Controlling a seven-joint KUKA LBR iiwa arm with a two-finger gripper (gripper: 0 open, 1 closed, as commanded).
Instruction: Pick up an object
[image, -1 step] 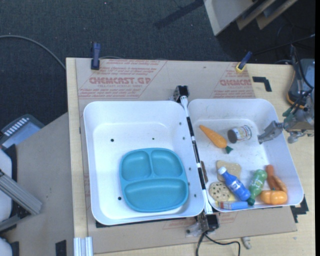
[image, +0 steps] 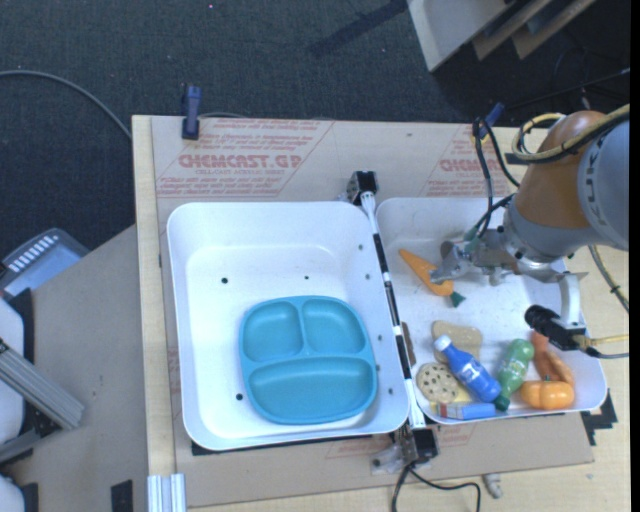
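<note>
Carrot (image: 424, 271) just left of end effector (image: 455, 262) (right bin (image: 420, 215)).

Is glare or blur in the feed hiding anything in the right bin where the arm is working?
Camera view: lighting is even and soft, with no strong glare on the right bin; the end effector looks slightly smeared and dark above the orange carrot toy, so its fingers are hard to read; the blue bottle and green bottle are sharp; the blue plate casts only a faint shadow.
</note>
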